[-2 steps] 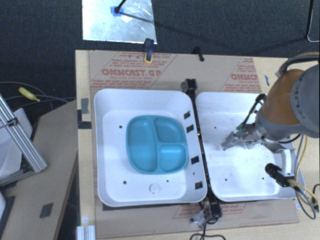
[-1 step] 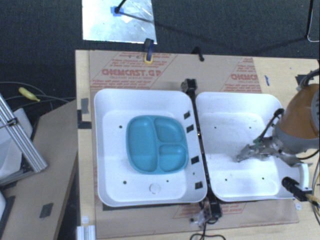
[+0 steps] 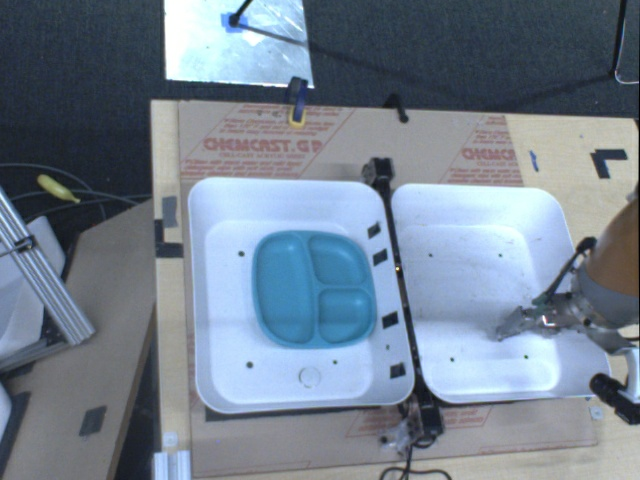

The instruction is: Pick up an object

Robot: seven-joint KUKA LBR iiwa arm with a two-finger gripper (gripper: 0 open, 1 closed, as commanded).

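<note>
From my one camera above the bench, I take the blue divided plate (image 3: 313, 289) as my landmark. It lies flat in the left bin (image 3: 215, 268), roughly in the middle of that bin's floor, with its three compartments facing up. Just below it on the bin floor I see a small pale round thing (image 3: 309, 376), too faint for me to name.

The gripper (image 3: 512, 328) is well to the right of the plate, across the divider, down low over the floor of the right bin (image 3: 470, 218). The arm (image 3: 610, 283) comes in from the right edge, and its fingers point back toward the plate. I cannot tell from this slant how far the fingers are spread, and I see nothing between them. The patch of bin floor under them looks bare apart from some specks.

My judgement is that the pick has not begun in any useful sense: the hand is low in a bin with nothing for me to take, while the only clear candidate, the plate, sits untouched in the other bin. The next move, as I read it, calls for lifting clear of the bin wall, crossing the divider toward the plate, and coming down over one of its edges, since a flat, shallow plate offers little else for two fingers to pinch.
</note>
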